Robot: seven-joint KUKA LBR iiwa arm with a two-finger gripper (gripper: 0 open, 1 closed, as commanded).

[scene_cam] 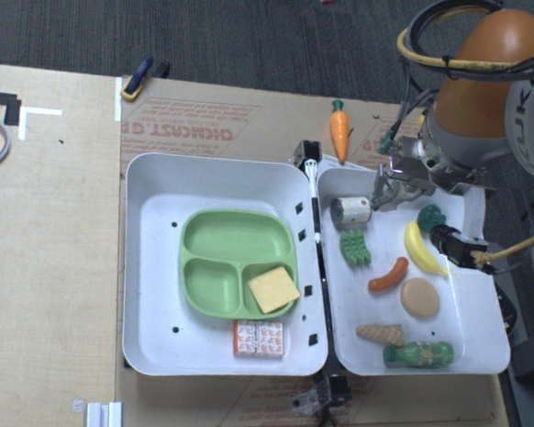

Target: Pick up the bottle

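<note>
Gripper [386, 192] position was at the far end of the right bin [477, 349], hanging from the grey arm with its orange band [486, 59]. Finger state could not be determined; the gripper body was seen from above and its tips were not resolved. No object was visible between the fingers. Just beside the gripper, toward the bin divider, lay a small silver can [351, 209] on its side, and just below that a green ridged toy [356, 249]. On the other side of the gripper, a dark green item [430, 217] sat touching the upper end of a yellow banana [422, 249]. A red sausage [388, 275] lay near the middle of the bin, with a round tan bun [420, 298] just beside it. An ice-cream cone [380, 333] lay nearer the front wall. The green bottle [419, 354] lay on its side against the near wall of the right bin, just beside the cone and well apart from the gripper. The left bin [145, 244] held a green divided plate [237, 264], with a yellow cheese slice [273, 289] resting in its lower right compartment and overlapping the rim. A small red-and-white box [259, 339] lay between the plate and the near wall. Outside the bins, a toy carrot [338, 129] lay on the cardboard sheet [191, 124] beyond the divider.
</note>
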